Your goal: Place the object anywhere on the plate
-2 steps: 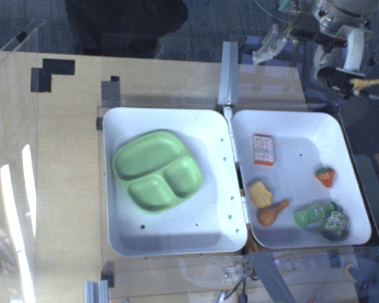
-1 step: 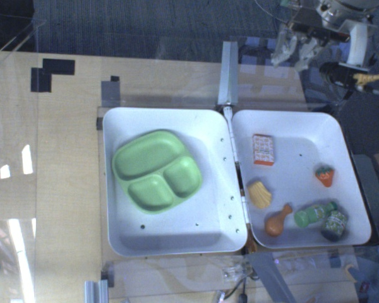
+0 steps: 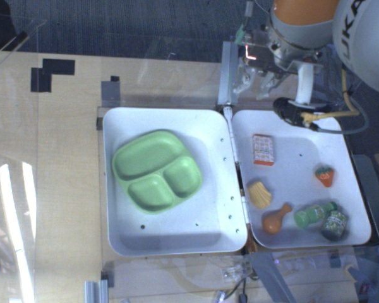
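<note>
Right bin (image 3: 350,169), near edge: a green bottle (image 3: 314,215) lies on its side, touching a dark lumpy item (image 3: 334,225) at its right; a brown drumstick (image 3: 276,219) lies just left of the bottle; a yellow ridged piece (image 3: 259,194) sits just beyond the drumstick; a strawberry (image 3: 325,175) rests near the right wall; a small red-and-white box (image 3: 263,149) lies flat toward the far left of the bin.

Left bin (image 3: 126,245): the green plate (image 3: 156,170), three compartments, sits about the middle, nothing on it.

Far side: the gripper (image 3: 260,81) hangs above the far rim of the right bin, well apart from every item; its fingers point down with a narrow gap and nothing between them; a black cable (image 3: 303,113) loops over the far corner of that bin.

Judgement: no object is yet picked, and the task does not say which; the pick step is not begun. The box lies nearest the gripper and lies flat and alone, the likeliest candidate; the next move calls for a descent squarely over one item, a firm close, then a carry left across the divider to the plate.
</note>
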